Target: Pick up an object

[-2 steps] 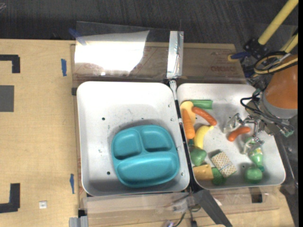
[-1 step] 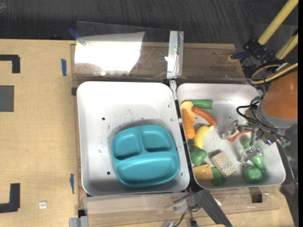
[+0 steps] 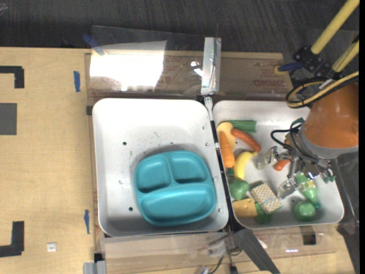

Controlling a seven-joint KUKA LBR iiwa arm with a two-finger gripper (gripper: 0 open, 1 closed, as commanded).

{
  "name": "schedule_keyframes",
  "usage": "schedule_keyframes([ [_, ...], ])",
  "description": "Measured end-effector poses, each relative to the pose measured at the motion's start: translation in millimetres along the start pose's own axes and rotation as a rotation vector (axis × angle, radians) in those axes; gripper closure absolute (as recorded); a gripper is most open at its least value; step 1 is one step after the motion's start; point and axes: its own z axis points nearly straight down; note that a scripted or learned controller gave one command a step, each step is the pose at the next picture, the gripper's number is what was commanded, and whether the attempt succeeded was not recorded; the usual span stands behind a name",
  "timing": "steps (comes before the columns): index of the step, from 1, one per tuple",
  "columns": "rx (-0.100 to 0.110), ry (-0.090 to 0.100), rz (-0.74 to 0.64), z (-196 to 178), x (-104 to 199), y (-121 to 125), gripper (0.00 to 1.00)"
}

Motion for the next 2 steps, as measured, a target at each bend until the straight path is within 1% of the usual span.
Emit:
schedule_keyframes([
  [1,0.0,-0.004,-0.017,0,-40,51,0.0],
  [2,-0.003,0.002,0.117,3,-103,-13,0.0],
])
